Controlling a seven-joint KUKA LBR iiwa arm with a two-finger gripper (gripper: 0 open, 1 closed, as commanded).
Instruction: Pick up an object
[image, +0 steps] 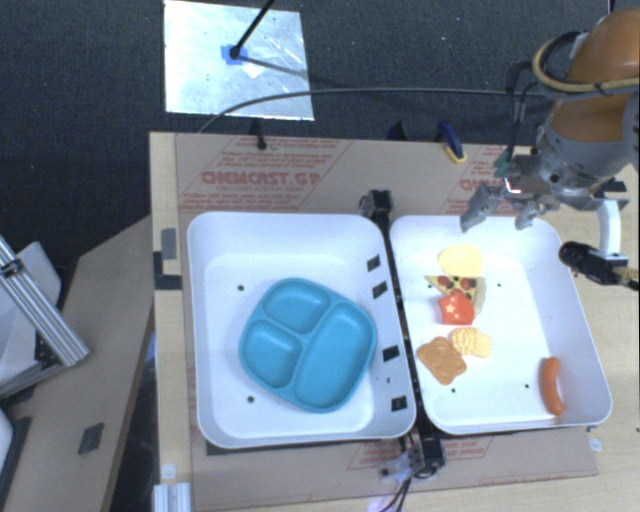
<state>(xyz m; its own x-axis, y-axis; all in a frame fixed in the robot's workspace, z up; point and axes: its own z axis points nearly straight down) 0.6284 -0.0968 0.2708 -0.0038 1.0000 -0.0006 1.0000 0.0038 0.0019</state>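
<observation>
The gripper (501, 213) is hovering with fingers spread and holding nothing over the right bin's (578, 300) far edge, so it should be centring above the yellow toy (460, 261) lying just below before descending.

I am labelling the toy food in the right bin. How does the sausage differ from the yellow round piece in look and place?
The sausage is orange-red, long and narrow; the yellow round piece is pale yellow and broad. The sausage lies alone near the right bin's right wall, in the front corner; the yellow round piece lies at the back, touching the other food pieces, close below the gripper. Both rest in the same white bin.
</observation>
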